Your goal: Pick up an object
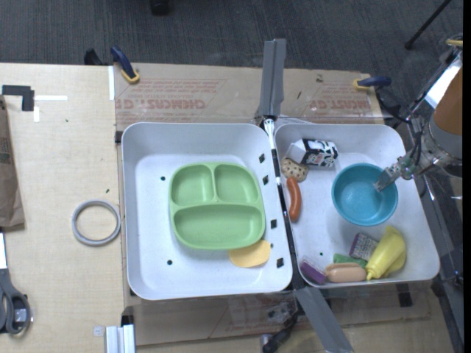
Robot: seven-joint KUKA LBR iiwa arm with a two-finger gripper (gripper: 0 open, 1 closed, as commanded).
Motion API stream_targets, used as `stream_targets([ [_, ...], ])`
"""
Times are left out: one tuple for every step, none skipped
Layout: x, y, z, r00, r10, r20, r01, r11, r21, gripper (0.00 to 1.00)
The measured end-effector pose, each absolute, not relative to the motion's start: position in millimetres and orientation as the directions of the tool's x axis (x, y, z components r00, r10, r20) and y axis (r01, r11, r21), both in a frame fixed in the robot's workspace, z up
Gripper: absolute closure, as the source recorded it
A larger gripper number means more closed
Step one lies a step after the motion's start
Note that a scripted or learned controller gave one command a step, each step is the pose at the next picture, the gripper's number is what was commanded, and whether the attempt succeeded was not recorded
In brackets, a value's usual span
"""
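My gripper [388,179] hangs over the right rim of a blue bowl [360,197] in the right bin [412,267], reaching in from the right. Around the bowl lie a black-and-white carton [313,153], a cookie [294,170], an orange-red sausage [294,198], a yellow squeeze bottle [387,254], a hot dog [346,272], a purple piece [313,273] and a small purple packet [363,245]. In the left bin [140,256] a green divided plate [217,206] rests flat, with a yellow slice [251,255] at its front edge.
A grey tape ring [96,221] lies on the bench left of the bins. Scissors [13,311] sit at the lower left corner. Clamps [125,65] [372,83] hold the cardboard behind the bins. A metal divider bar [272,79] stands between the bins.
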State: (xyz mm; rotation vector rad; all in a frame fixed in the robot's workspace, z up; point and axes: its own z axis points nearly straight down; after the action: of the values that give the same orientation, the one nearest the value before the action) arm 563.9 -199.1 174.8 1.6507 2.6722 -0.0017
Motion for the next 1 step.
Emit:
stream_targets([
  [564.2,-198.9,175.2,-0.449,0.894,-0.002,0.894,0.449,0.0,0.0],
])
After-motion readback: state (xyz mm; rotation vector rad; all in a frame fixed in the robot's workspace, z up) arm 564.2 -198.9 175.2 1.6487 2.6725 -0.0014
